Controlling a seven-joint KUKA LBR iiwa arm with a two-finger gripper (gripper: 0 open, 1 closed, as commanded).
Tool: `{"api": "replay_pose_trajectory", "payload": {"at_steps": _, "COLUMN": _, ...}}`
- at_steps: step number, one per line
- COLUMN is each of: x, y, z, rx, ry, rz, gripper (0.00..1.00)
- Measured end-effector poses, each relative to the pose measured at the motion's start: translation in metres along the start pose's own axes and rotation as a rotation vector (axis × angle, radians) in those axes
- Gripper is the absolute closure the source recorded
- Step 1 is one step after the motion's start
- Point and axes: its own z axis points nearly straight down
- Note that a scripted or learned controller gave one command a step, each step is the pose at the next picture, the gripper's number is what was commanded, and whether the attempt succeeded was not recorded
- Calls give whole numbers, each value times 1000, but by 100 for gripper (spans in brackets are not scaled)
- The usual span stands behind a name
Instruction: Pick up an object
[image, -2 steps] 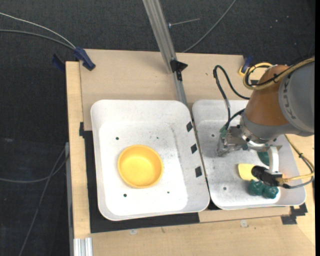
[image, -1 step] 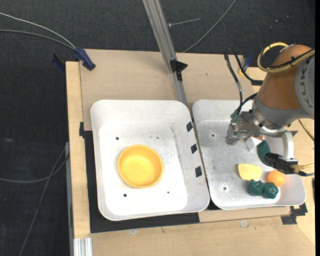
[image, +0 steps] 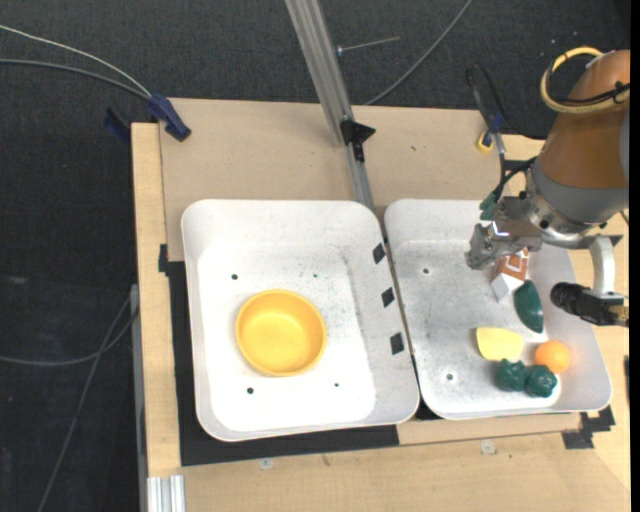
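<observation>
My gripper (image: 497, 252) hangs over the upper right part of the right bin (image: 440, 330). A small orange and white item (image: 515, 266) lies right beside or under it, partly hidden by the wrist. Just below sits a dark green oblong piece (image: 528, 306). Nearer the bin's front right corner lie a yellow wedge (image: 498, 343), an orange ball (image: 551, 355) and a dark green lumpy object (image: 526, 379), close together.
A yellow bowl (image: 280, 331) stands in the middle of the left bin (image: 215, 250). A slanted metal pole (image: 330, 80) rises behind the gap between the bins. A black fixture (image: 590, 300) juts in at the right bin's right rim.
</observation>
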Motion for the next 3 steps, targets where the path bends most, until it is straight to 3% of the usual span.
{"api": "replay_pose_trajectory", "payload": {"at_steps": 1, "x": 56, "y": 1, "z": 9, "rx": 16, "ry": 5, "rz": -5, "gripper": 100}}
{"api": "replay_pose_trajectory", "payload": {"at_steps": 3, "x": 170, "y": 8, "z": -13, "rx": 7, "ry": 3, "rz": -5, "gripper": 100}}
